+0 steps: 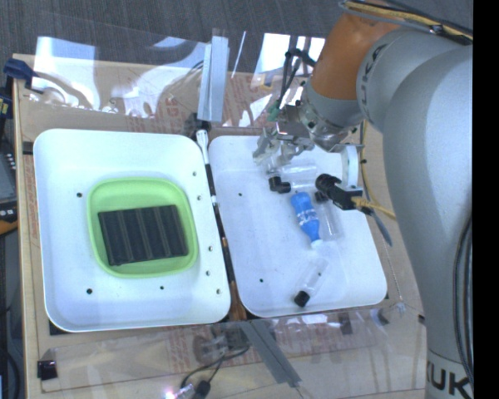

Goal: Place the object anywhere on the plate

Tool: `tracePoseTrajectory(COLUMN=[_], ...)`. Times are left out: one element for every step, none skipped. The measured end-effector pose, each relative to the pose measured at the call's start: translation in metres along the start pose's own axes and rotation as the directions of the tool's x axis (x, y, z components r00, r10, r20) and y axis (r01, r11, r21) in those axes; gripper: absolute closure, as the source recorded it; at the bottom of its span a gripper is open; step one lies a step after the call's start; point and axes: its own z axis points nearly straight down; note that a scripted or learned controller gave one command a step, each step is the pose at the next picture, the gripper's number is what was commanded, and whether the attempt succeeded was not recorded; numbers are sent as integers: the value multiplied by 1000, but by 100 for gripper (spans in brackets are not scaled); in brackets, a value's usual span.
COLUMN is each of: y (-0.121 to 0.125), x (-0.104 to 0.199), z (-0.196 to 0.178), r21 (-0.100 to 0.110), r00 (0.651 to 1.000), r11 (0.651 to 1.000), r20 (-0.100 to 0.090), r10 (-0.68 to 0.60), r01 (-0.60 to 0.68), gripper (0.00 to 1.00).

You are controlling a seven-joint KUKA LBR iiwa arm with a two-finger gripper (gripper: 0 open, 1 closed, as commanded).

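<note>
A green plate (pixel 99 207) lies in the left bin (pixel 58 160), with a dark ridged rectangular slab (pixel 141 232) on its middle. In the right bin (pixel 254 264) lies a blue tube (pixel 304 210) with a pale cap pointing toward the near side. A clear tube with a black cap (pixel 309 283) lies closer to the front edge. My gripper (pixel 276 158) hangs low over the far part of the right bin, just beyond the blue tube. Nothing can be seen held in it.
A small clear plastic piece (pixel 298 173) lies beside the gripper, just beyond the blue tube. The grey arm covers the right side of the bench. A transparent upright panel (pixel 212 77) stands behind the divide between the bins.
</note>
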Motion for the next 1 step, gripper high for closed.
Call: tracePoseTrajectory(y=[0], x=[0], z=[0], r21=[0], r00=[1000], r11=[1000], r20=[0], r10=[0], r01=[0], gripper=[0])
